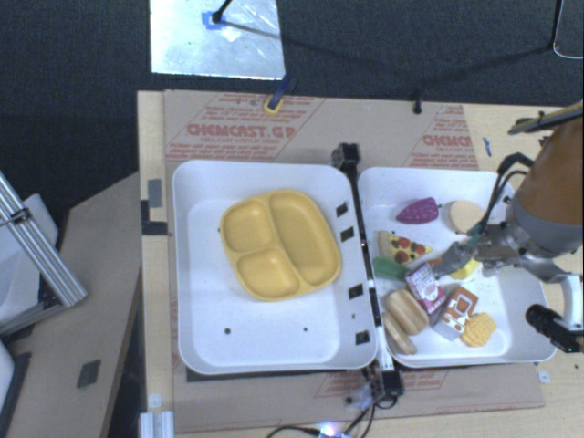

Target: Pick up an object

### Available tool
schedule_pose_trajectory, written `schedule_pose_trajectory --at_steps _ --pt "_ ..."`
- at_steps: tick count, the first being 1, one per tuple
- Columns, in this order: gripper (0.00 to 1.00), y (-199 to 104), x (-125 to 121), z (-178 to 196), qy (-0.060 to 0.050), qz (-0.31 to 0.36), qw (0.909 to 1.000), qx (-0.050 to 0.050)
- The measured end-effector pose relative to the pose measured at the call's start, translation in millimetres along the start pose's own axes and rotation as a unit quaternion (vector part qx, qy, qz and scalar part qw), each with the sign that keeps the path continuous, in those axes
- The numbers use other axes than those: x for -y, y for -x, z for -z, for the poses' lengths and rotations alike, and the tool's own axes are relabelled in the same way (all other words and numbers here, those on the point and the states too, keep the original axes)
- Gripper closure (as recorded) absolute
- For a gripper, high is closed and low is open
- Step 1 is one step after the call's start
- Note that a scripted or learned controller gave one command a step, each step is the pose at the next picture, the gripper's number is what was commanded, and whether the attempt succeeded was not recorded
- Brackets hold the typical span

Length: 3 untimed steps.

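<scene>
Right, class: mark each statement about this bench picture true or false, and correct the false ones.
1. The yellow three-compartment plastic tray lies in the left white bin. True.
2. The purple bumpy toy fruit sits in the left bin. False: it lies in the right white bin.
3. The toy pizza slice rests on the yellow tray. False: it lies in the right bin, near the divider.
4. The pincer is over the right bin. True.
5. The toy hot dog bun lies at the right bin's near side. True.
</scene>
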State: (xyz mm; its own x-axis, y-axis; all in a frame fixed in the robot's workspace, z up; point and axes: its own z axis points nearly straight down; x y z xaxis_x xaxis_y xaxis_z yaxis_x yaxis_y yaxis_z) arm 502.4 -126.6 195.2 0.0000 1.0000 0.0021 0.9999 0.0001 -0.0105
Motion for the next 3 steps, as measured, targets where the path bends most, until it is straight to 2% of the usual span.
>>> schedule_pose_trajectory --at_steps 1,2,3 --pt "0.0 0 -3 5 0.006 0.001 1.0 0.001" --pt "0.0 -2 7 -48 0.003 0.001 1.0 0.0" --pt "0.0 -3 5 -84 0.015 -0.001 0.9999 0.005"
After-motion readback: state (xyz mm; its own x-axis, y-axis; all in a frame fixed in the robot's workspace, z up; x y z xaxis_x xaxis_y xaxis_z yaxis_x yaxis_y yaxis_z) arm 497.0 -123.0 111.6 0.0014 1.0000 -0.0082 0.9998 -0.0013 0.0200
